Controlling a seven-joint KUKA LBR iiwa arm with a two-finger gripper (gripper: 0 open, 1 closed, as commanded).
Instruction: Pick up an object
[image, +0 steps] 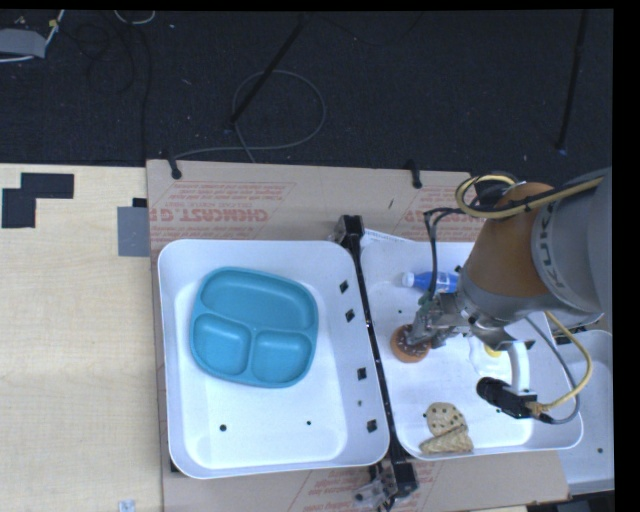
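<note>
Pale wood table (70, 330), cardboard under two white bins; I'm low in the right bin (400, 400), right of frame centre.

My gripper (425, 328) sits just over a small brown round object (407, 346), perhaps touching it; can't tell its opening. Blue bottle (432, 282) just above, cookie-like pieces (445, 428) lower right, blue divided plate (254, 326) in left bin. Judged step: grasp attempt. Next: close firmly, lift straight.
</note>
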